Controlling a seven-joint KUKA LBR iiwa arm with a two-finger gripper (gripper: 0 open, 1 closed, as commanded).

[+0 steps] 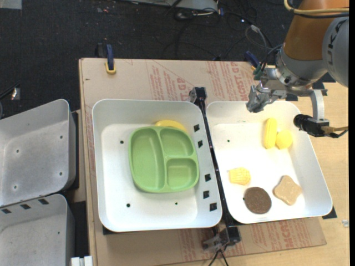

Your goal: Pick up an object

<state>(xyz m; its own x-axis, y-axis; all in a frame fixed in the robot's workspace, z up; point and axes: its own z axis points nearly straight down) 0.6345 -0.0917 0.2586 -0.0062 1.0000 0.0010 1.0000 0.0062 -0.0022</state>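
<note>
The right bin point(310, 154) holds a yellow banana-like piece point(270, 132) with a yellow lemon-like ball point(284, 140) beside it, a yellow corn piece point(239, 176), a brown round patty point(257, 200) and a tan bread slice point(287, 190). My gripper point(256, 103) hangs over the bin's far edge, up and left of the banana piece, apart from every object. Nothing shows between its tips.
The left bin point(111, 204) carries a green divided plate point(164, 159) with a yellow object point(170, 124) peeking out behind it. Black clips point(199, 95) join the bins. Spare white trays point(33, 143) lie at the far left, cables at the back.
</note>
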